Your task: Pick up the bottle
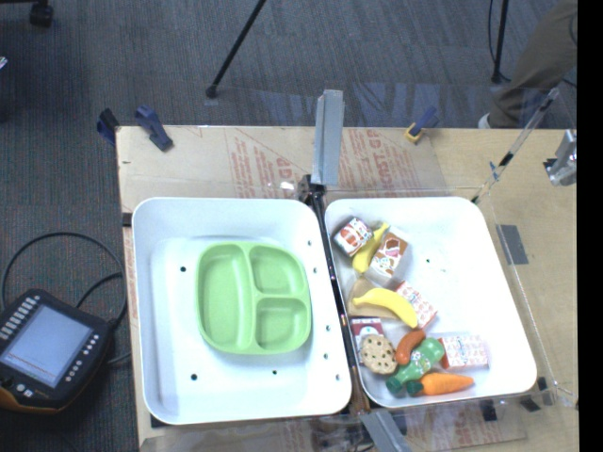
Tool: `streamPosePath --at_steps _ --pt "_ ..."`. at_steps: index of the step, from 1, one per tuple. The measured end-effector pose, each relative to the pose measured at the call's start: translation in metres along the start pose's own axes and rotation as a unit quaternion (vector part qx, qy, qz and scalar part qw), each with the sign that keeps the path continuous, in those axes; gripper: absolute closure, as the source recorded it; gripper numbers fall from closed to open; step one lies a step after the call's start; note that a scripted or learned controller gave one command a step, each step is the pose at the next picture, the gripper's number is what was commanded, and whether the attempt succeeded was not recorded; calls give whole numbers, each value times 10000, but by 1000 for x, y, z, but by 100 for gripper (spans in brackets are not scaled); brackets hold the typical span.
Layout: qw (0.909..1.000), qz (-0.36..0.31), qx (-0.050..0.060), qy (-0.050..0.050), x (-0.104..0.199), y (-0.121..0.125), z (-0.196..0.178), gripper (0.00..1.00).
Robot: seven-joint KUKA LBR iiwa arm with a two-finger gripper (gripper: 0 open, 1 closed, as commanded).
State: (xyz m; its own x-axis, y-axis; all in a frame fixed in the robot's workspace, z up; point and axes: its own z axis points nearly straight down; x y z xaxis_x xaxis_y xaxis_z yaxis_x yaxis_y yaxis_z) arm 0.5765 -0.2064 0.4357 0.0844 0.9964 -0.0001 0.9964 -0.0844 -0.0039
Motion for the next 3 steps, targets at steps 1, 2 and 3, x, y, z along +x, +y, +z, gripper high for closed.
streamPosePath --at_steps 1,2,3 --pt "9608 2773 14 0 21 -17 0 100" --pt "9225 3860 19 2 30 -20 169 100" --pt "9480 3184 1 -3 10 -86 0 100"
